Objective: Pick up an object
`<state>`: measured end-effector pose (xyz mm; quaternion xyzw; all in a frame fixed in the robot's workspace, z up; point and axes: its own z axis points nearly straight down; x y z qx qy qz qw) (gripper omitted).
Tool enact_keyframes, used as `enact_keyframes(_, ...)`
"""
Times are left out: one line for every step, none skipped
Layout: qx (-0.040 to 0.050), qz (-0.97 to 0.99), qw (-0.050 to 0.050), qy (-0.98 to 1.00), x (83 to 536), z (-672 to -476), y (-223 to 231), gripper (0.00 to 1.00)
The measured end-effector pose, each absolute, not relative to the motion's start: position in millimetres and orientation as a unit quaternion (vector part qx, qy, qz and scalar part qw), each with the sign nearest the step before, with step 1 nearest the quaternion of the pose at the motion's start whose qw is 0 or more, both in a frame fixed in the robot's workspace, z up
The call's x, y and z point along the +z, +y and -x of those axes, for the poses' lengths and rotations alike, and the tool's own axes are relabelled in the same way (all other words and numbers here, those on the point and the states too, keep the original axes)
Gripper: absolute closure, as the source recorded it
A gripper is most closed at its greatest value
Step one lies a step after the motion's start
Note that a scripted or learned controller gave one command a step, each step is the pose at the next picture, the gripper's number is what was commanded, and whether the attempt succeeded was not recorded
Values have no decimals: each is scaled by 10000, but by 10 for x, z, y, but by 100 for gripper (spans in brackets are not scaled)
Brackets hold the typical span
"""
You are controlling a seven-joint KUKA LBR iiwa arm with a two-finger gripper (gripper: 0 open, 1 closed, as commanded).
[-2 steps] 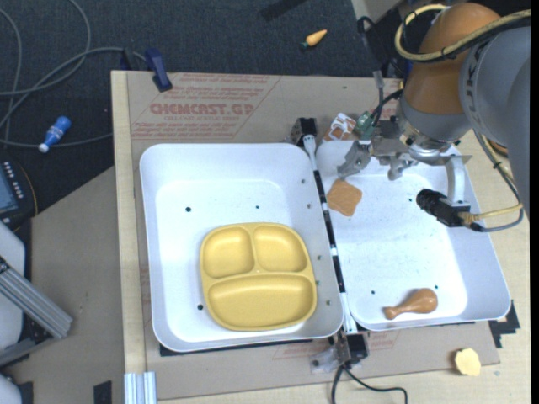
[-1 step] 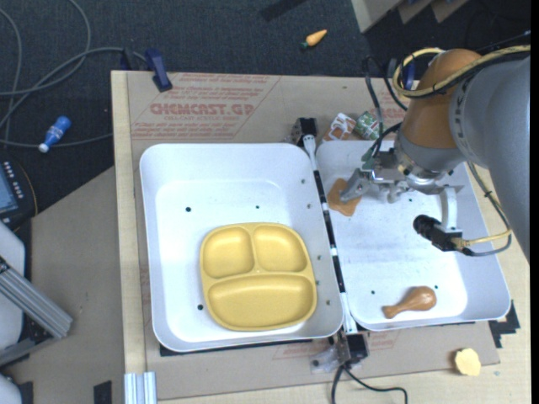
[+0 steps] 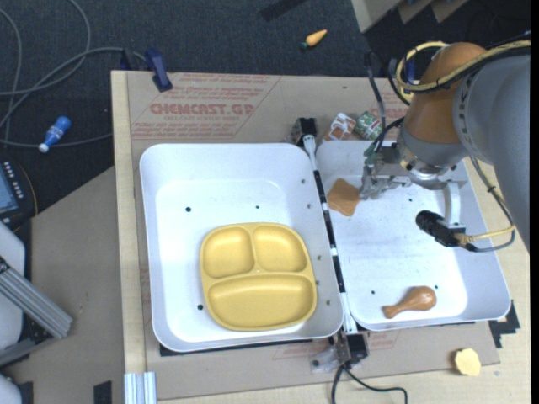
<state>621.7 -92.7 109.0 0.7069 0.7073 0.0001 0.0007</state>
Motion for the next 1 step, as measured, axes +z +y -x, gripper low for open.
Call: enact_keyframes(4, -7067, 16, 7075, 1190, -6221, -925, 100)
